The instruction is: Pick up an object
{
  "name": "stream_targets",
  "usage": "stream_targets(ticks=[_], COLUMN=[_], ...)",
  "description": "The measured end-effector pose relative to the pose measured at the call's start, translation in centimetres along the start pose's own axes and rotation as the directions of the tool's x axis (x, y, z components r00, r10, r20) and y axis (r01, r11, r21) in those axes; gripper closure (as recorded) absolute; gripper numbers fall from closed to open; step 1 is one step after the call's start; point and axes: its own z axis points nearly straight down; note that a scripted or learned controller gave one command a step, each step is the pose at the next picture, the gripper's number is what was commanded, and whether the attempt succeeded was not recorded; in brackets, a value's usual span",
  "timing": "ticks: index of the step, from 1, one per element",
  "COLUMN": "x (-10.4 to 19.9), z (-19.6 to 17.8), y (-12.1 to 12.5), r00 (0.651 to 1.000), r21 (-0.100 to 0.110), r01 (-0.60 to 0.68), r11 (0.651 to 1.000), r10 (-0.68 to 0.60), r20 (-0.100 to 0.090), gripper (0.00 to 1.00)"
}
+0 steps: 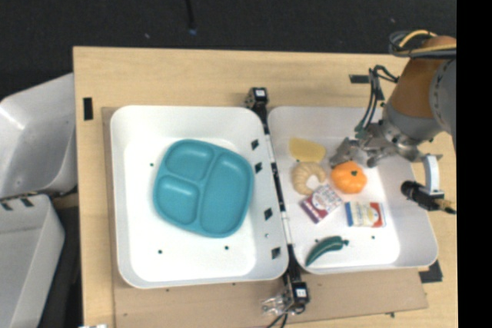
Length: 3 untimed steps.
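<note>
My gripper (357,157) hangs over the right bin (411,242), near its upper middle, with its fingers spread open. An orange fruit (350,178) lies directly below the fingertips, touching or nearly touching them, and it rests on the bin floor. Nothing is clamped between the fingers. Around the fruit lie a yellow wedge (307,149), a beige lumpy item (307,178), a purple and white packet (321,202), a white packet with red and blue print (363,213) and a green pepper (327,247).
The left bin (138,250) holds a teal divided plate (204,187). A ridge with black clips (270,180) separates the two bins. The arm's grey body with its orange band (419,92) leans in over the right bin's upper right corner.
</note>
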Motion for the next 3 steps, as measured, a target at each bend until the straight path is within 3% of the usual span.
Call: stream_targets(ticks=[1, 2, 3], x=[-0.1, -0.2, 0.1], z=[0.0, -1.2, -5.8], y=[0.0, 0.1, -0.3], r00=[1.000, 1.000, 1.000], r21=[-0.004, -0.007, -0.008], r01=[-0.001, 0.000, 0.001], r11=[1.000, 1.000, 1.000], r10=[0.001, 0.000, -0.001], r20=[0.002, 0.003, 0.001], gripper=[0.00, 1.00, 1.00])
